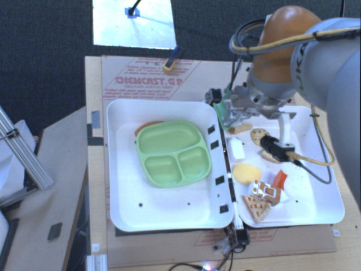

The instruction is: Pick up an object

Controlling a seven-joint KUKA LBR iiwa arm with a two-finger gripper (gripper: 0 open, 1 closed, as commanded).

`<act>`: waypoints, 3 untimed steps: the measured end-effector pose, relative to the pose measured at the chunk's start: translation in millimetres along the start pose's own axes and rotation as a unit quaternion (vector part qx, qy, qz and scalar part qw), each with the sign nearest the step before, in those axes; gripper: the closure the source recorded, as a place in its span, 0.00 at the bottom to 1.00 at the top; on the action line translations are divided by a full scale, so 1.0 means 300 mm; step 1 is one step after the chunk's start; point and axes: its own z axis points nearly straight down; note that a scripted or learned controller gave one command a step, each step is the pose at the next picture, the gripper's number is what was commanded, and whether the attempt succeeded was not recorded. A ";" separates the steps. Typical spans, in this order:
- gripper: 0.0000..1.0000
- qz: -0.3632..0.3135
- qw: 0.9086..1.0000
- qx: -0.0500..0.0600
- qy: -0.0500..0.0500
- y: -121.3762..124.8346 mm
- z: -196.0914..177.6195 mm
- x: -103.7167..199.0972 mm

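We see the gripper (228, 119) over the right bin's (324, 202) far-left corner; jaw state we cannot tell.

The two white bins (169, 219) look like smooth moulded plastic with a soft sheen. The green divided tray (172, 151) in the left bin is matt plastic, evenly coloured. Under the bins lies a sheet of brown cardboard (149, 78) printed in red, dull and papery, on a pale desk (62, 168) that looks like unfinished wood or fibreboard. The arm's orange band (282, 38) is glossy, its grey shell (333, 61) satin-smooth. The hand (228, 114) appears to be bare metal, though it is too blurred to be sure. The waffle piece (256, 208) has a rough, gridded surface.
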 end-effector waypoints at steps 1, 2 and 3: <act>1.00 0.002 1.000 0.001 -0.001 -0.016 0.019 -0.003; 1.00 0.005 1.000 0.000 -0.001 0.017 0.018 -0.060; 1.00 0.005 1.000 0.001 -0.001 -0.008 0.013 -0.057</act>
